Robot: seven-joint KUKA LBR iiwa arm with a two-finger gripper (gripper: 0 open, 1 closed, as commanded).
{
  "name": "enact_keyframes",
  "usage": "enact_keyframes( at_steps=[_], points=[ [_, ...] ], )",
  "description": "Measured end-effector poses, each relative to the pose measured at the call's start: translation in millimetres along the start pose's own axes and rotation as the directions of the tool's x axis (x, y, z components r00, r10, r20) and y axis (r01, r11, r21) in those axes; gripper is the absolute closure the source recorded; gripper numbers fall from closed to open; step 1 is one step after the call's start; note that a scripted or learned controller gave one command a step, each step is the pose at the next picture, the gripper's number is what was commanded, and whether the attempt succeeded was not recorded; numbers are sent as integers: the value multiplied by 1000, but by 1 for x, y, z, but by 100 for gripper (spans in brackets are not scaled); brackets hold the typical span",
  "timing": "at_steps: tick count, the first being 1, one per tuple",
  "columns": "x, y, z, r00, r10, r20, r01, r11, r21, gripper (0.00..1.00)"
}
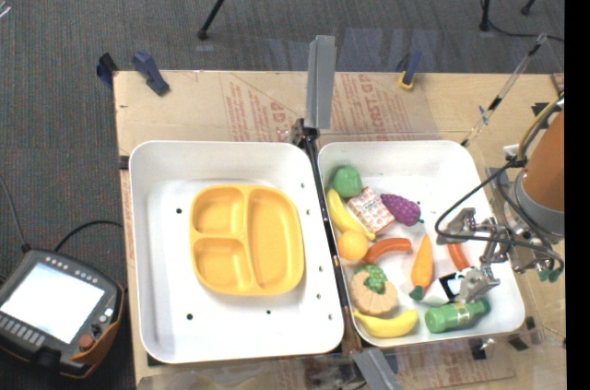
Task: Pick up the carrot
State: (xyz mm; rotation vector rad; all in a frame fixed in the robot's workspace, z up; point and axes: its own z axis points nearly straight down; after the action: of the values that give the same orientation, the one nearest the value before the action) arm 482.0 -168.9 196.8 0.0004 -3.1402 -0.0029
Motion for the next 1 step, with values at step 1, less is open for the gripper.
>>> enact_keyframes(
  at_steps=[1],
  points=[
    [-26, 26, 112, 964, -265, -2, 265, 964, -3, 0]
  ],
)
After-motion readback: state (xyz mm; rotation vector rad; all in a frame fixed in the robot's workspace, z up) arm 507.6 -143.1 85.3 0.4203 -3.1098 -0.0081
